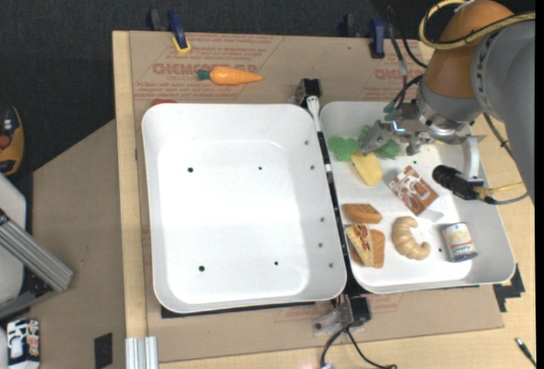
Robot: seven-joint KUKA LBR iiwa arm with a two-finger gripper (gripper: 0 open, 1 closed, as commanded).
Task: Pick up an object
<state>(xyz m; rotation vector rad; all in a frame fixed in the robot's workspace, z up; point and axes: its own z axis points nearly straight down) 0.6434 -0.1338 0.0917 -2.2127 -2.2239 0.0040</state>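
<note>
My gripper [384, 136] is low over the far end of the right bin [489, 269], right above a green leafy item [346, 146] that reaches under it. Just in front of it lies a yellow wedge [367, 169]. Further toward the front of that bin are a brown-and-white packet [414, 190], a bread roll [361, 212], a sandwich slice [365, 246], a croissant [410, 238] and a small can [459, 241]. The arm's grey wrist and orange band [472, 23] come in from the upper right.
The left bin [229, 197] lies beside the right one, with a black clip [309, 90] at the far end of the seam between them. An orange carrot [231, 76] rests on the board behind the left bin. A black cable [463, 184] hangs off the wrist over the right bin.
</note>
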